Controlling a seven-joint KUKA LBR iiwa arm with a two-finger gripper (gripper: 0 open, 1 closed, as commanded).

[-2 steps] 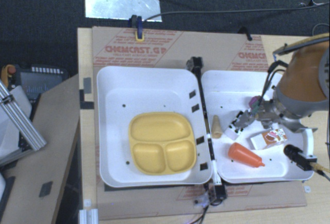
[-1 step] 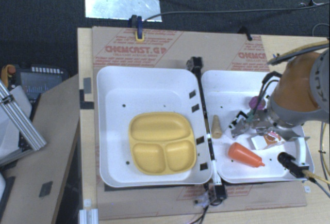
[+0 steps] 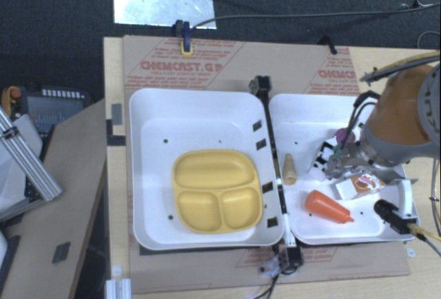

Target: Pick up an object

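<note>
Cardboard-topped bench, two white bins: left bin [image 3: 148, 153] carries a yellow divided tray [image 3: 215, 189]; right bin [image 3: 303, 222] has a tan cone [image 3: 289, 168] at nine o'clock and an orange carrot [image 3: 328, 207] at six, light, stiff, slick, best pinched mid-body; gripper [image 3: 337, 163] hovers above a small box [image 3: 360, 184], whose jaw state I can't tell

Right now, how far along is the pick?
Done: the gripper is low in the right bin, near the small white box. In hand: no object visibly lifted; I can't confirm a hold. Left: secure and raise one; the orange cone and tan piece lie untouched.
</note>
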